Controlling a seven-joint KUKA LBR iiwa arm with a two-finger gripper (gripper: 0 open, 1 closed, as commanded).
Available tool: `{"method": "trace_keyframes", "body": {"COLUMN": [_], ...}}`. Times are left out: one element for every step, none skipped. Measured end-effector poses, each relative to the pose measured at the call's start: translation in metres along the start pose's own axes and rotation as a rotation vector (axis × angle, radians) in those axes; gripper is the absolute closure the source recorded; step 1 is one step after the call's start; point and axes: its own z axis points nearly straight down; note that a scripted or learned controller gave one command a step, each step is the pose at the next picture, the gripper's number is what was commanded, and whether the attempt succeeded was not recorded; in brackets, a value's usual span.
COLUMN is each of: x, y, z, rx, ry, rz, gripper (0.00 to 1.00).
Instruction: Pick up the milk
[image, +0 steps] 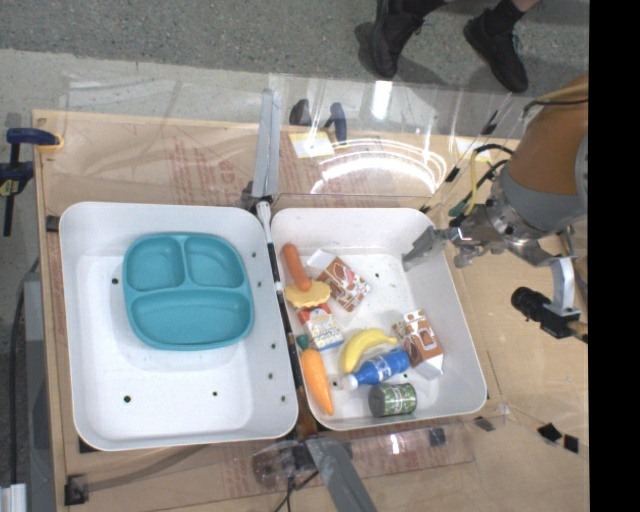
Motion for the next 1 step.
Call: {"method": "trace_keyframes", "body": {"x": [-0.0226], "y": [-0.0328], "z": [0.1333], "rx": [-0.007], "ry": [-0.005], "rz": [-0.27], "gripper": [0.0]}}
